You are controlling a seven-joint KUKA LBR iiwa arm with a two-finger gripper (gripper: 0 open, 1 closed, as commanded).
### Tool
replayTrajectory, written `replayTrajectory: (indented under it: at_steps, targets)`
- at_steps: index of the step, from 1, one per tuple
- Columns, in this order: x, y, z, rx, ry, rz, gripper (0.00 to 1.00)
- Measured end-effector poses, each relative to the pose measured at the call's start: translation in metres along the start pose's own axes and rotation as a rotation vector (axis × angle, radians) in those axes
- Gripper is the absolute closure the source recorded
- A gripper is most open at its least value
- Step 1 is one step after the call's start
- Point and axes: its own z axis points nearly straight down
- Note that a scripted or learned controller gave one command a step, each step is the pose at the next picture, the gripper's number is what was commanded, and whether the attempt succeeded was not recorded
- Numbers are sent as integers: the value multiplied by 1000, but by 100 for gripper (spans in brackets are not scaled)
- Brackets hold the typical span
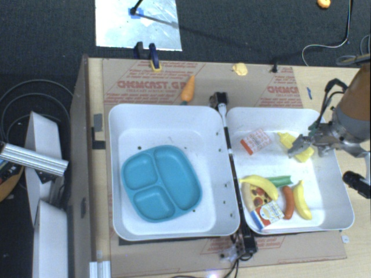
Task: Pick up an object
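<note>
My gripper (304, 146) hangs low over the right bin (324, 117), near its right side. It sits right on a yellow object (287, 139), part of which pokes out under it. Whether the object is gripped is not clear. Left of it lies a clear packet with a red end (255, 140). At the bin's front lie a banana (261, 184), a green piece (281, 180), a pizza slice (257, 199), a red and white carton (270, 214), a sausage (288, 202) and a second yellow fruit (302, 200).
The left bin (133, 126) holds a blue divided plate (161, 182). A carrot (187, 90) and a small yellow lump (240, 69) lie on the cardboard behind the bins. A black bar (229, 149) runs between the two bins.
</note>
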Motion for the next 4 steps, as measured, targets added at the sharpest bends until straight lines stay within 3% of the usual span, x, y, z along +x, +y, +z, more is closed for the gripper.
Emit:
replayTrajectory:
  at_steps: [1, 2, 3, 4]
  targets:
    - [6, 110, 7, -9, 0, -15, 0]
    - [7, 89, -5, 2, 2, -8, 0]
    - [-15, 74, 92, 4, 3, -7, 0]
    - [-15, 76, 78, -2, 2, -11, 100]
